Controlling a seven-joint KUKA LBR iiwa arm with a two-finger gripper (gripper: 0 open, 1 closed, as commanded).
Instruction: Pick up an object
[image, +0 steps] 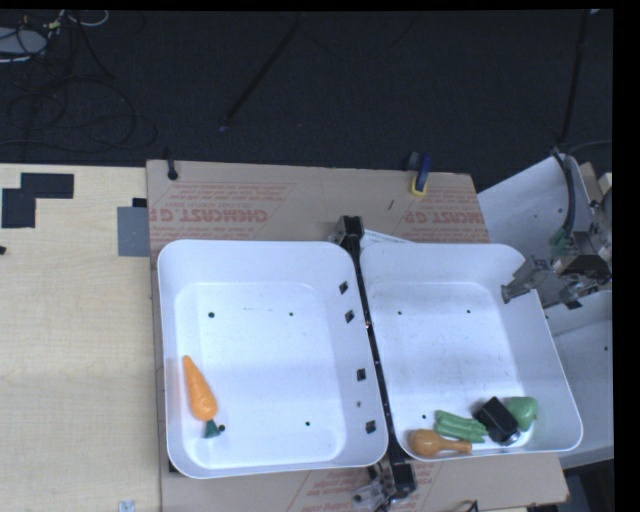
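Reaching in: the arm (585, 225) enters from 3 o'clock and stops over the right bin's upper right rim, well above the bin floor.
Tool: the tool (545, 282) sits at about 2 o'clock of the right bin, a grey finger tip pointing toward 9 o'clock over the rim; how far it is open I cannot tell, and nothing shows between its fingers.
Left bin: the left bin (175, 265) holds an orange carrot (199, 390) with a dark green stub, lying near the wall at 8 o'clock, its tip toward 12 and its stub toward 6.
Right bin: the right bin (540, 335) holds four things bunched in the corner at 5 o'clock.
Cluster: a black block (496, 419) lies tilted in the middle, touching a light green piece (523, 409) on its 3 o'clock side and a dark green pod (460, 426) on its 9 o'clock side; an orange pear (437, 443) lies just at 7 o'clock of the pod, against the near wall.
Divider: a black bar (362, 330) runs between the two bins from 12 to 6 o'clock.
Worktop: the bins rest on brown cardboard (300, 205) over a pale wood worktop (70, 330).
Room: both bin floors are bare through the centre and toward 12 o'clock; the cluster is crowded against the 5 o'clock walls, the carrot lies close to the 9 o'clock wall, well apart from the tool.
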